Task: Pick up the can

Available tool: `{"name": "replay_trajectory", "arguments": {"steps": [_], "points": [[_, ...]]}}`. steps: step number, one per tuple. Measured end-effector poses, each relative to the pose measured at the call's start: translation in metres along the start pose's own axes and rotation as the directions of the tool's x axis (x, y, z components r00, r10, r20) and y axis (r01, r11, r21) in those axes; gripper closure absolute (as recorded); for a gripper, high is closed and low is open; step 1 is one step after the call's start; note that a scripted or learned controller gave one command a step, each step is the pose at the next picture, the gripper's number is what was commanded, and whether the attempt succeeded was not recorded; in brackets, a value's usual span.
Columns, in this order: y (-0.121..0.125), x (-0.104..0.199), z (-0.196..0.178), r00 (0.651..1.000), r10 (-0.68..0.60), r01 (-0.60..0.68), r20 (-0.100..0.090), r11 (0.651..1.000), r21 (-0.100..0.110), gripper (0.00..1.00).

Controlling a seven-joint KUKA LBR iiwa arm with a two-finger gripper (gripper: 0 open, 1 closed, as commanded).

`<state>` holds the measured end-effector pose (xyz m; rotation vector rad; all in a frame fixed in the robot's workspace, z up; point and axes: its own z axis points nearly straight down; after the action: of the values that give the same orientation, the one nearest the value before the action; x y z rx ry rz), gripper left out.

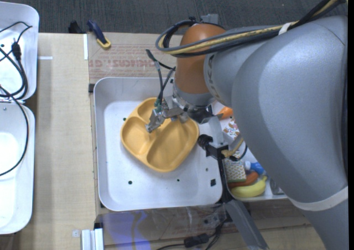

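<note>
Camera view: pincer (155, 117) sits low over the yellow divided plate (160, 141) in the right-hand white bin (110, 182), fingertips close to or touching the plate's upper compartment. Can't tell whether it's spread or pressed together; the fingers are small and dark against the plate, and nothing is visibly between them. Can location: can't pin it down. There's a cluster of items at the bin's right edge, mostly hidden under the arm (287, 105): a banana (249, 189), something orange (225, 113), a bit of printed white packaging (231, 129), a mesh-textured object (235, 170). None of these reads clearly as a can, so it may be tucked in that group or covered by the arm. Progress, as I judge it: no grasp made, nothing lifted, the whole pick is left to do. The pincer is aimed at the plate, well apart from the item cluster, so this descent looks like a likely miss. Arm pose: comes in from the right, big grey link covering the bin's right side, orange band (193, 72) above the wrist, wrist pointing down and slightly left onto the plate, cables looped over the top. Left bin (16, 210) has black cable (14, 66) lying in it, away from the action.
</note>
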<state>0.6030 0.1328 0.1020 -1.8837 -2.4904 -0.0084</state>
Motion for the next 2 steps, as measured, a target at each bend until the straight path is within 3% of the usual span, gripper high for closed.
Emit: {"name": "replay_trajectory", "arguments": {"steps": [1,2], "points": [[0.010,-0.008,0.006,0.979,0.201,-0.201,-0.017,0.980,0.006,0.00],[0.028,-0.008,0.008,0.971,0.239,-0.237,-0.015,0.970,0.058,0.00]]}}
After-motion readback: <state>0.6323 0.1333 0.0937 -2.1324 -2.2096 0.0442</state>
